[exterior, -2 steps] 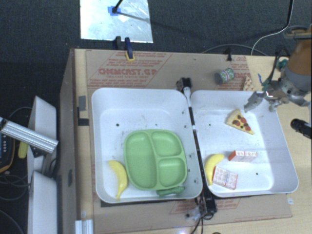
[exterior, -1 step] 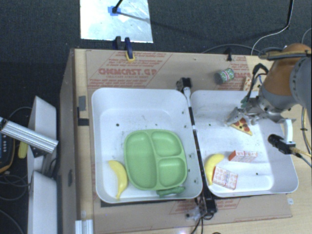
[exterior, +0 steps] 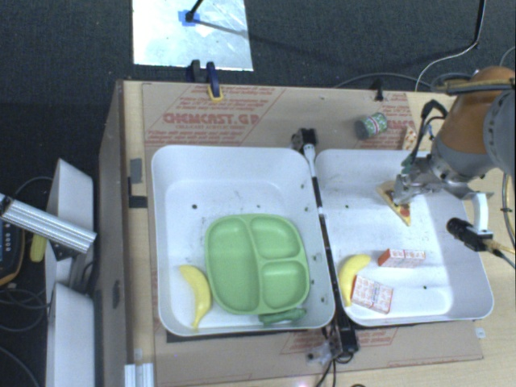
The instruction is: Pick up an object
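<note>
gripper low over the upper part of the right bin, reaching in from the right; finger spacing cannot be told from this slant; directly under and touching the tip region lies a pizza-slice toy, a small yellow and red wedge, long axis running up-left to down-right, point toward the bin's near side; whether it sits between the fingers or just below them is not clear, so no hold claimed; judged the nearest candidate; other things lie toward the bin's near side: small red-and-white box near, yellow banana and larger red-patterned box well apart near the front-left corner; left bin with green divided plate and second banana far off across the divider
</note>
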